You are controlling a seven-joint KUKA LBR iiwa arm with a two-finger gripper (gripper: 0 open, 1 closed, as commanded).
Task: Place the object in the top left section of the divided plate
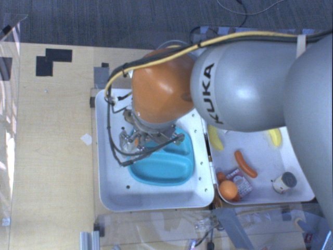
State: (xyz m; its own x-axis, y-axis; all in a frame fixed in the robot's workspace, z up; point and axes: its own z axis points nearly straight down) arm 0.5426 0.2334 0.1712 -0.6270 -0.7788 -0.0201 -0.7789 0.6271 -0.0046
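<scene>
A blue divided plate (165, 170) lies in the left white bin (110, 190). The arm's orange band and wrist cover the plate's upper part. My gripper (137, 139) hangs low over the plate's top left area, with cables looping around it. The wrist hides whatever is under the gripper, so I cannot tell whether it holds an object. The plate's lower sections that show are bare blue.
The right bin (299, 196) holds a red sausage (245, 163), an orange (228, 190), a wrapped packet (242, 184), a small grey-white cup (284, 181) and yellow pieces (215, 139). The grey arm covers that bin's upper part. Wooden benchtop (52, 139) extends to the left.
</scene>
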